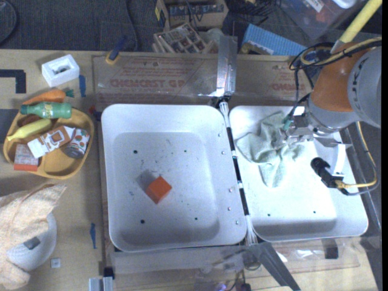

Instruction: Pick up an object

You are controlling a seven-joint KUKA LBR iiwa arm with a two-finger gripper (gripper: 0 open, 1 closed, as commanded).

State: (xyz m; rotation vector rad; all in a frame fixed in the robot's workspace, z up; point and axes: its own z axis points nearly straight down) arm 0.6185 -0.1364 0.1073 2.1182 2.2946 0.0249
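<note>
A crumpled pale green cloth (268,149) lies in the back left part of the right bin (315,220). My gripper (296,134) hangs from the grey arm with its orange band and sits right at the cloth's right edge, low over the fabric. A small orange block (159,189) rests alone near the middle of the left bin (163,123), far from the gripper.
Left of the bins, a yellow bowl (57,168) holds a green bottle, a banana and packets. A white box (60,70) and a pale fabric heap (27,220) also lie on the bench. Cables and boxes stand behind the bins.
</note>
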